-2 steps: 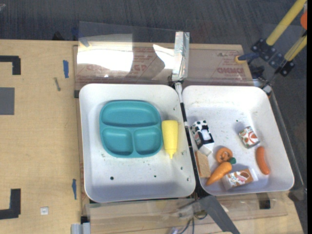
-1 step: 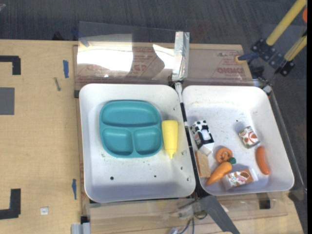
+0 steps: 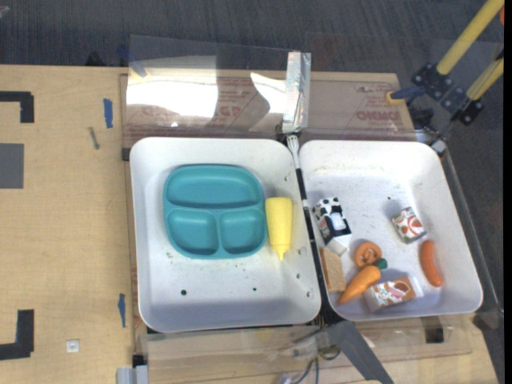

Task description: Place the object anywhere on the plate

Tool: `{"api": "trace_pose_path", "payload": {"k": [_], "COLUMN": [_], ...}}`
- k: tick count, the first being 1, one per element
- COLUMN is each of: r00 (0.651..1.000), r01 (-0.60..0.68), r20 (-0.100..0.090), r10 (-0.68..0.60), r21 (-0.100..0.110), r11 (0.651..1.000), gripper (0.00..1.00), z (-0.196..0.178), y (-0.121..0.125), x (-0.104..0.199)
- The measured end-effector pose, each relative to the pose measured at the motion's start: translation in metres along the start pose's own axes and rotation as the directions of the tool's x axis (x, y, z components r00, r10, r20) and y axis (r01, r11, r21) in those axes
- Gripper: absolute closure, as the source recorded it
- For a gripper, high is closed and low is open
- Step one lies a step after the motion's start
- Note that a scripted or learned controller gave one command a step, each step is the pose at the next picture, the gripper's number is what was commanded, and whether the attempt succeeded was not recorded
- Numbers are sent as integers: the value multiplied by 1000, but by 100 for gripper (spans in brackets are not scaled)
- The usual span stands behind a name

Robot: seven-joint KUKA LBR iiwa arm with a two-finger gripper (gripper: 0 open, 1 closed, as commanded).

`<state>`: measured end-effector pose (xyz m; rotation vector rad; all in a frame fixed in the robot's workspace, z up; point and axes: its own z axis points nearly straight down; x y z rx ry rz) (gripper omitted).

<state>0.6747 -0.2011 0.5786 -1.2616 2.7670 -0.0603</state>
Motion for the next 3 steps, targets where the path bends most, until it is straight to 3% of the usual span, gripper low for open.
{"api": "trace_pose_path", "payload": {"k": [3], "r00": [1000], "r01": [1], "r20": [30], "r10": [-2], "r21": [29], "r11": [1000], "gripper": [100], "z": [-38], "y": [-3], "x": [-7]}}
